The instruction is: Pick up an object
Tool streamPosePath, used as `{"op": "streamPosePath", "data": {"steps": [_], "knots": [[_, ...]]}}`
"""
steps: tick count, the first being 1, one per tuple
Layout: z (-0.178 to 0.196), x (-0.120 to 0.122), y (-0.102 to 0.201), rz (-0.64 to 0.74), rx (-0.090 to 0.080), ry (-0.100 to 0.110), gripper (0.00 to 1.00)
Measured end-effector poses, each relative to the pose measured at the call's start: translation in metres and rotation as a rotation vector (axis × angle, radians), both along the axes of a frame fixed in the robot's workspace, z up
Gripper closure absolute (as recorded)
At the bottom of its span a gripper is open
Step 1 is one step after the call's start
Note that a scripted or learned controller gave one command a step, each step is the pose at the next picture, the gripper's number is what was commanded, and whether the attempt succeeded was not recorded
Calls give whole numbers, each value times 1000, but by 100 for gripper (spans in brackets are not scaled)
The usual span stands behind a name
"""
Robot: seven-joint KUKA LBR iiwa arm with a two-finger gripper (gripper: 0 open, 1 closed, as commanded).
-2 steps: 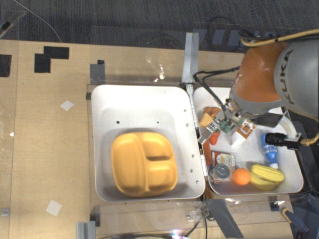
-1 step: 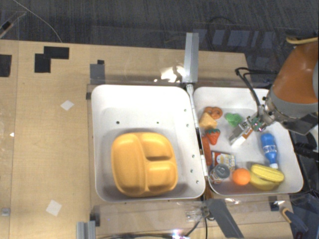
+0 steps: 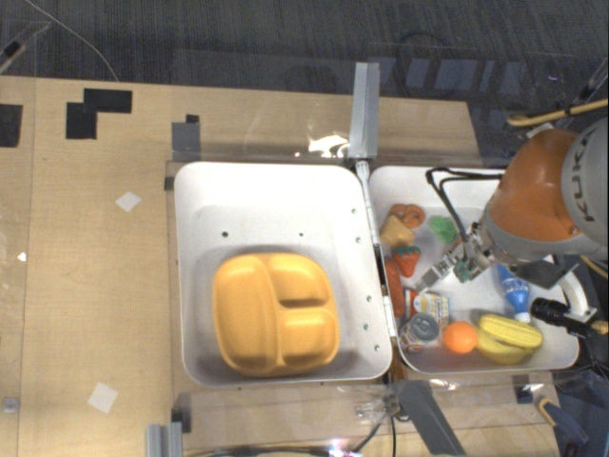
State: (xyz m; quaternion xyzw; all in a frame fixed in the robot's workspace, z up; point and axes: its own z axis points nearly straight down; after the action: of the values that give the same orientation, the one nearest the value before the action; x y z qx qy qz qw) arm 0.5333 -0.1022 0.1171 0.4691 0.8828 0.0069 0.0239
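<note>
End effector [image 3: 455,263] over right bin [image 3: 568,355], finger state unclear, can't tell.
Best descend straight onto one toy, e.g. carrot [image 3: 407,260], avoiding neighbours and bin wall.

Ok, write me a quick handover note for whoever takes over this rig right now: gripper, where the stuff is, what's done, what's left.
Gripper: low over the middle of the right bin; I cannot tell if it is open or shut, and nothing shows between its fingers.
Things: the right bin holds the small items, an orange and a banana at the near edge, a blue bottle beside the arm, a carrot and a green piece further in. The left bin holds a yellow divided tray.
Done: arm is positioned over the items.
Left: no pick is visible yet; grasp one object and lift it.
</note>
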Motion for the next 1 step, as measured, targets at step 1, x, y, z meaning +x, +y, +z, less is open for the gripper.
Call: {"op": "streamPosePath", "data": {"steps": [1], "knots": [[-8, 54, 1, -299, 15, -7, 0]]}}
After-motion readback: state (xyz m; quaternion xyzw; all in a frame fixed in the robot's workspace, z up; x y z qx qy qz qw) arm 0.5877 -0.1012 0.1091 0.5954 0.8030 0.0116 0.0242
